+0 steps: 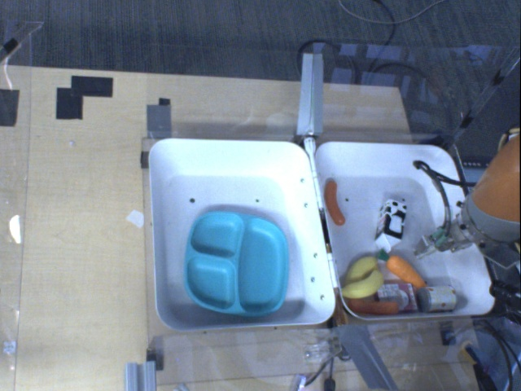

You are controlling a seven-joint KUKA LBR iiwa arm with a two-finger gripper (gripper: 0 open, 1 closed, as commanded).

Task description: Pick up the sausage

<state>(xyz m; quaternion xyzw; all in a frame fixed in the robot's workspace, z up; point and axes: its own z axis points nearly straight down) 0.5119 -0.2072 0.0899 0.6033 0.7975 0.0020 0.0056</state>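
I am hovering my gripper point(434, 243), grip state unclear. The slim reddish-orange sausage point(333, 201) is lying well left of it; I judge I'm approaching, needing leftward travel.

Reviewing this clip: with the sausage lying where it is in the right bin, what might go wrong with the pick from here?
1. The sausage lies right along the right bin's left wall, so one finger may hit the wall or slip off.
2. The gripper sits near the opposite side, close to the carrot; its path passes the black-and-white item, which it may knock.
3. A red-orange item lies under the banana and might be mistaken for the target.
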